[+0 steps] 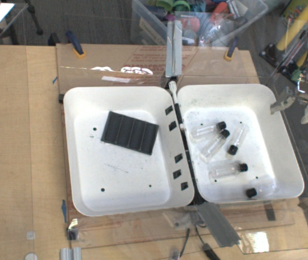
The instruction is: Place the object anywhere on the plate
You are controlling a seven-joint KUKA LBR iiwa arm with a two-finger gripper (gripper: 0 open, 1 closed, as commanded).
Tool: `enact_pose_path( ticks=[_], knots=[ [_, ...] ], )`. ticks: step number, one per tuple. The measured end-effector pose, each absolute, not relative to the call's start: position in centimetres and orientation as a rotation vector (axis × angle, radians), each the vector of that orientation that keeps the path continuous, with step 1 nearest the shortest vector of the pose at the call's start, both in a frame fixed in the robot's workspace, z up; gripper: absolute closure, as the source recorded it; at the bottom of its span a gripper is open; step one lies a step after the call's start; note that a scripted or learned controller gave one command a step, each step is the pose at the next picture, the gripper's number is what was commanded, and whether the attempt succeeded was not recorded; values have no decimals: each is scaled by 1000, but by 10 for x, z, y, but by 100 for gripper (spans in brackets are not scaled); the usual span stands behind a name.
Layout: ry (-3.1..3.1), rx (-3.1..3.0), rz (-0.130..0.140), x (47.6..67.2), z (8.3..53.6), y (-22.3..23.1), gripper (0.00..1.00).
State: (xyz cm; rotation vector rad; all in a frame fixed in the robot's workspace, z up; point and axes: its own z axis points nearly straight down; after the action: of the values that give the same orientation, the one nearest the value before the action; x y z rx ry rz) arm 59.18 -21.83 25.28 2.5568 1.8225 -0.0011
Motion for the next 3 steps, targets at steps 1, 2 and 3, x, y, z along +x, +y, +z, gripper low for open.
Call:
enact_pose_path(
  ticks=[1, 2, 3],
  knots=[
    [1823, 2557, -1, 592, 253, -218, 0],
    [1823, 2557, -1, 592, 253, -218, 0],
    [1823, 2557, -1, 592, 253, -218, 0]
  ],
)
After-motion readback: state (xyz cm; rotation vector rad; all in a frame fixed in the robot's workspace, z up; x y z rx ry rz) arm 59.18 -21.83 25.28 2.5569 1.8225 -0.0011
